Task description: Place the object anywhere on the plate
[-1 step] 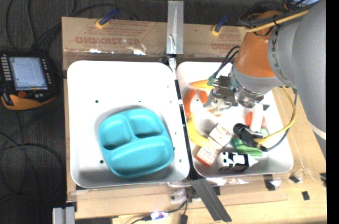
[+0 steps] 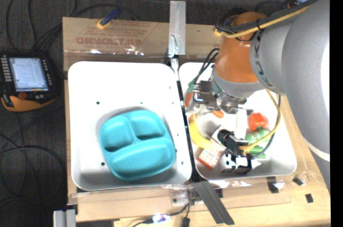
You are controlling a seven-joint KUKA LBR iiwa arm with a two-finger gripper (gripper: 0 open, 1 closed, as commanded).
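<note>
A glossy turquoise plate (image 2: 138, 143), moulded plastic with rounded corners and three shallow compartments, lies in the left white bin (image 2: 91, 86), toward its 5 o'clock corner and apart from the walls. The right white bin (image 2: 286, 159) holds a clutter of small toys: a curved yellow banana shape (image 2: 199, 136) just beside the divider, an orange and white block (image 2: 209, 156) at 6 o'clock of it, a rounded orange piece (image 2: 258, 120) at 3 o'clock, a green piece (image 2: 257, 144) below that, and a black and white item (image 2: 236, 162) near the front wall. The smooth grey arm with its orange band (image 2: 236, 59) leans in over this bin, and the pincer (image 2: 217, 108) hangs among the toys; whether it is released or clenched cannot be told. The bins rest on a brown cardboard tabletop (image 2: 107, 35) printed with faint red lettering, perhaps "CHEWCRAFT", too blurred to be sure.
</note>
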